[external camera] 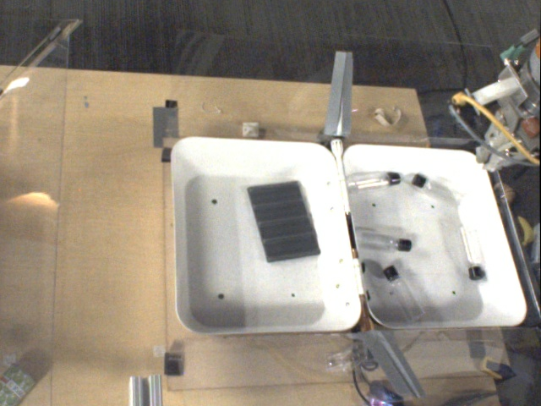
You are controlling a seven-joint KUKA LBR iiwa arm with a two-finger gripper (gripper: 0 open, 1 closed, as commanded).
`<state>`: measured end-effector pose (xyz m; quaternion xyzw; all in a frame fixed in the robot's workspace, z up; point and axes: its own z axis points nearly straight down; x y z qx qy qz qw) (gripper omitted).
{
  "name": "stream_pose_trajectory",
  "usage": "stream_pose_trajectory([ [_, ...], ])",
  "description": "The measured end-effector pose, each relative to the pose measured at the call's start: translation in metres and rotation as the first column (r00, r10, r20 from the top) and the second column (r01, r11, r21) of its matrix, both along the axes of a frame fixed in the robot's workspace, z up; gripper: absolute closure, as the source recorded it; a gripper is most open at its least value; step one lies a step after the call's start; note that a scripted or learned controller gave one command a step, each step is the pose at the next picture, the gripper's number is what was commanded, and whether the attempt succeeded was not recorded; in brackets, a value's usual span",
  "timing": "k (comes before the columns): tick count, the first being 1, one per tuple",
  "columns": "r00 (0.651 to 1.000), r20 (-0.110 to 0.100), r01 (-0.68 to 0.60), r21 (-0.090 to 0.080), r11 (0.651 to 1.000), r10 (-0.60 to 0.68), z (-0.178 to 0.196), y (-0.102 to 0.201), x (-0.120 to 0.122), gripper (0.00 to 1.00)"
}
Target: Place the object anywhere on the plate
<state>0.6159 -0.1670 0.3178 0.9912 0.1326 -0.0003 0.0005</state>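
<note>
The objects, clear tubes w/ black caps, lie scattered in the right bin [499, 227]; the nearest pick looks like the tube [385, 243] mid-bin. The plate [283, 221], dark and ribbed, sits in the left bin [190, 252], well apart. The arm [507, 100] is at the far right edge, off the bins; we can't tell the jaws' state. We judge nothing's grasped yet. We'd come down straight over the tube's middle, jaws across its length, lift clear of the divider, then set it low on the plate.

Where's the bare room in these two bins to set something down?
Left bin: open floor all around the dark ridged plate, widest on its left and front. Right bin: crowded, black-capped clear tubes scattered throughout; only small gaps.
</note>
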Motion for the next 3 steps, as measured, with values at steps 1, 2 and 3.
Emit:
stream_pose_trajectory([
  [1, 1.0, 0.0, 0.024, 0.001, 1.0, -0.024, -0.019, 0.005, 0.044, 1.0],
  [2, 1.0, 0.0, -0.017, 0.001, 1.0, 0.017, -0.02, 0.025, 0.046, 1.0],
  [3, 1.0, 0.002, 0.017, 0.001, 1.0, -0.017, 0.002, 0.002, 0.043, 1.0],
])
